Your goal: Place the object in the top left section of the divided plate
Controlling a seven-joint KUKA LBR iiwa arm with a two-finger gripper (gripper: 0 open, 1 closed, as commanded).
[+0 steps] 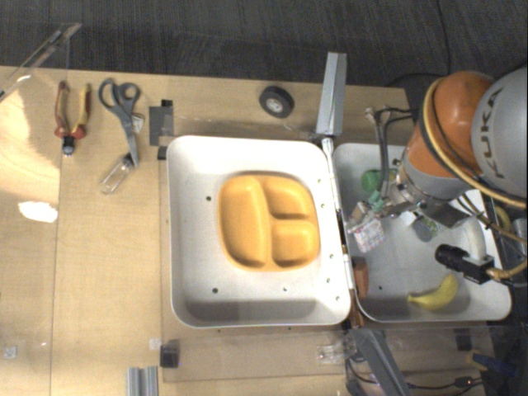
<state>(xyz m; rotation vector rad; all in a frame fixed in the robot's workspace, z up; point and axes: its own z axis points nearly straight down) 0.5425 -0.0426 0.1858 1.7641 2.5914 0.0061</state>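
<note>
fingers [369,219] over right bin [396,283]; yellow divided plate [270,219], three sections.

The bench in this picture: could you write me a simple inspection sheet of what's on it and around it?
Surface: wooden bench bearing two white bins, the left bin and the right bin, side by side.
Job's things: yellow divided plate in the left bin, all sections bare; which object is to be moved cannot be told.
Clutter: banana, a green item and a small packet in the right bin.
Grippers: the arm hangs over the right bin; its gripper is hidden beneath it.
Cables: black cables along the arm.
Surroundings: scissors, red-handled pliers and a tape roll on the bench; dark carpet beyond.
</note>
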